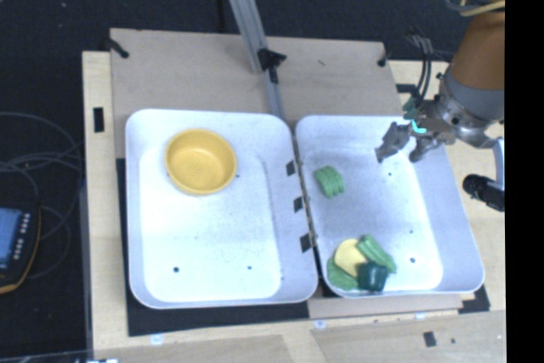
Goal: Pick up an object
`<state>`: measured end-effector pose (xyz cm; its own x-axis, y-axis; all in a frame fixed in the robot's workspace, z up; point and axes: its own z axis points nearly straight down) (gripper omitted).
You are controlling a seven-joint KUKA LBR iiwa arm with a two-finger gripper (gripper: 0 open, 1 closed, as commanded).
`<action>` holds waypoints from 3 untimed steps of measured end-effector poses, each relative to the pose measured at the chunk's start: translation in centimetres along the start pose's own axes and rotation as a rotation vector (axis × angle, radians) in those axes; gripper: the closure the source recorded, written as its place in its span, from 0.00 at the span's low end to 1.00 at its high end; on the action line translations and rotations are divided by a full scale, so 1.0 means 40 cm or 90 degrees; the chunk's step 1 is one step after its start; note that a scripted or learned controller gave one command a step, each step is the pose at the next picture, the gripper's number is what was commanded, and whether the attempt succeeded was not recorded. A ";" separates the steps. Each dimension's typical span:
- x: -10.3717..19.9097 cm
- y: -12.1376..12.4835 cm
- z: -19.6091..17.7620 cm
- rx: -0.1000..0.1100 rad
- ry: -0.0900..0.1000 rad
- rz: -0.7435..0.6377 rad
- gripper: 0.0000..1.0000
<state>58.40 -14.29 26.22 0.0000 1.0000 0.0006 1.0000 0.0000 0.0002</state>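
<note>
In the right bin (442, 208) a small green ribbed object (329, 180) lies near the left wall. A cluster of a yellow piece (347, 254), a light green piece (375, 252) and a dark green block (371, 276) sits at the bin's front edge. My gripper (405, 145) hangs over the bin's back right part, well apart from all of these. Its two dark fingers (391, 142) stand spread, and nothing is between them.
A yellow bowl (201, 161) sits in the back left of the left bin (212, 268). A grey metal post (242, 0) slants up from the bench behind the bins. The orange-banded arm (480, 55) comes in from the right.
</note>
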 end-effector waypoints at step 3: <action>0.002 -0.019 0.253 0.002 -0.001 0.000 0.00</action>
<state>57.64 -14.20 16.08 0.0008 1.0000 -0.0002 1.0000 -0.0008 -0.0031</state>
